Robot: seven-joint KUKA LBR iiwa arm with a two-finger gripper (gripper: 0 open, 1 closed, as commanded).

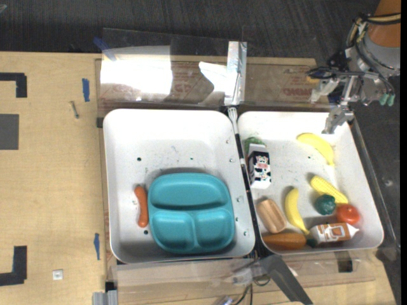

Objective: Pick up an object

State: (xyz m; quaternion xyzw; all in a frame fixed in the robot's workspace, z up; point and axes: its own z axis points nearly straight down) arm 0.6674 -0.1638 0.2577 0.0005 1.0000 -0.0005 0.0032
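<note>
Two white bins [121, 132]; three bananas [316, 145]; one teal divided tray [191, 211]; two cartons [259, 167]; one tomato [348, 214].

Teal tray [191, 218] in left bin [121, 138]

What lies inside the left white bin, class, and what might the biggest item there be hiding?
The left bin holds a teal divided tray and an orange carrot-like toy beside the tray's left edge. Whatever lies beneath the tray is covered and cannot be seen.
</note>
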